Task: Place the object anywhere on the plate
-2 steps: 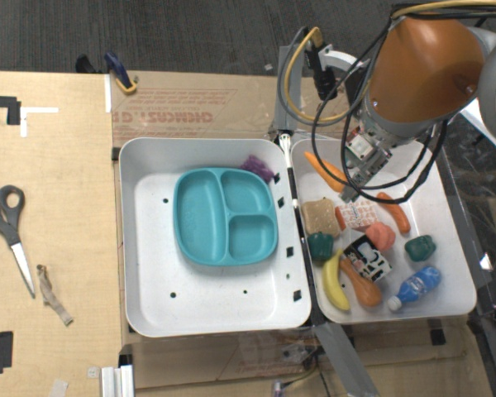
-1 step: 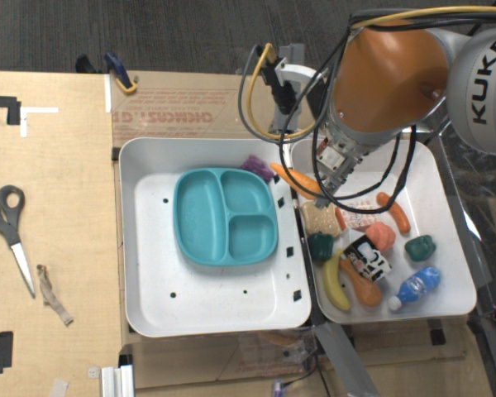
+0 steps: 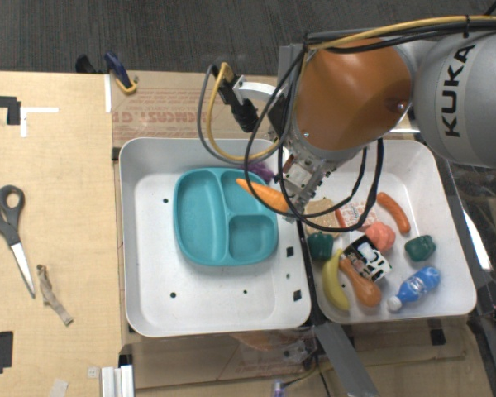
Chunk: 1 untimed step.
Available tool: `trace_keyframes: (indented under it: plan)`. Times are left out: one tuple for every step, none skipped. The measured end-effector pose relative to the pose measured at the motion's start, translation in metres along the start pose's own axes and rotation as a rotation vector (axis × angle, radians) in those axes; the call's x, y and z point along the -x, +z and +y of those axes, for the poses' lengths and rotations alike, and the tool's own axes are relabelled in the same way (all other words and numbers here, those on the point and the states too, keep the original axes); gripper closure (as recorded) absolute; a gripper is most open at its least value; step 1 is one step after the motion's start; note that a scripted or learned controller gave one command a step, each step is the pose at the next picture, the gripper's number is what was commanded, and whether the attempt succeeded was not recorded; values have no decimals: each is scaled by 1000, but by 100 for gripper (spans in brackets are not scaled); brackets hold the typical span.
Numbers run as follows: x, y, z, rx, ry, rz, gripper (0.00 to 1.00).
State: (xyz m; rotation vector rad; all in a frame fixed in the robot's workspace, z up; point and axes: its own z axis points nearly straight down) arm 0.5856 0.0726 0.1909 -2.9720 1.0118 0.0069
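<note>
Gripper is seen low beside the plate's right edge, finger state hidden by the wrist | left bin is occupied by a teal plate | orange carrot is laid across the plate's upper right rim, just beside the gripper

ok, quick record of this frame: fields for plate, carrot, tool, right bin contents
plate: teal divided plate, lying flat in the left bin
carrot: orange carrot at the plate's right rim, just below the tool
tool: tool over the divider between the bins; fingers hidden by the wrist
right bin contents: banana, sausage, blue bottle, green items, pink item
off bench: scissors on the left board
</note>
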Motion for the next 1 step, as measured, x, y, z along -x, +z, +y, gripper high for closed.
trace_keyframes:
  plan:
    - [0, 0, 0, 0, 1, 0, 0]
